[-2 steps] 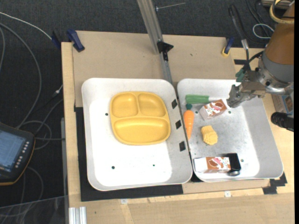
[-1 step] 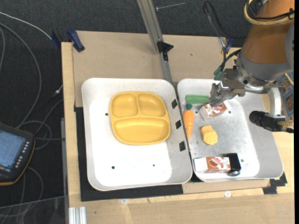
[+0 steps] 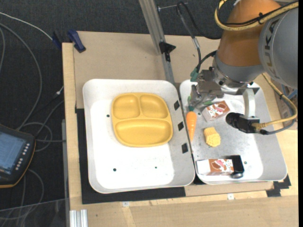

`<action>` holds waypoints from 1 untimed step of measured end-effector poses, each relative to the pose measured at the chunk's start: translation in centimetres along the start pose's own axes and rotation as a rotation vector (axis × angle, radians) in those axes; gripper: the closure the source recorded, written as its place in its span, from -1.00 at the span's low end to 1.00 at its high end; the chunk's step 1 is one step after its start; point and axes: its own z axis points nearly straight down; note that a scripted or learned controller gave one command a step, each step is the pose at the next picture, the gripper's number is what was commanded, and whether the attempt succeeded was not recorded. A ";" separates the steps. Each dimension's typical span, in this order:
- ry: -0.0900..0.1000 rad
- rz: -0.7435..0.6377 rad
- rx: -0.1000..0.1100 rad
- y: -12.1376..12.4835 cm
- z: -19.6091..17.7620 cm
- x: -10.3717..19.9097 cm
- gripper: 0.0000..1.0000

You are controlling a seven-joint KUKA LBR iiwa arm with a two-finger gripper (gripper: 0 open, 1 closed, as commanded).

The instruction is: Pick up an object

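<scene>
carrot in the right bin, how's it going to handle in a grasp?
The carrot looks like smooth moulded plastic, so probably stiff, light and a bit slippery. Its taper may let it squirt toward the narrow tip. Being round, it would likely roll if nudged sideways, though the bin wall beside it may stop that.

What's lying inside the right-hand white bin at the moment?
The right white bin holds an orange toy carrot, a yellow corn piece and two small red-and-white cartons. The gripper and arm cover the bin's upper part, so anything beneath stays hidden.
</scene>
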 end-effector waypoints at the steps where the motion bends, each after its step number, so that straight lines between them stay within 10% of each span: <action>1: -0.001 0.000 0.002 0.4 2.0 5.3 1.00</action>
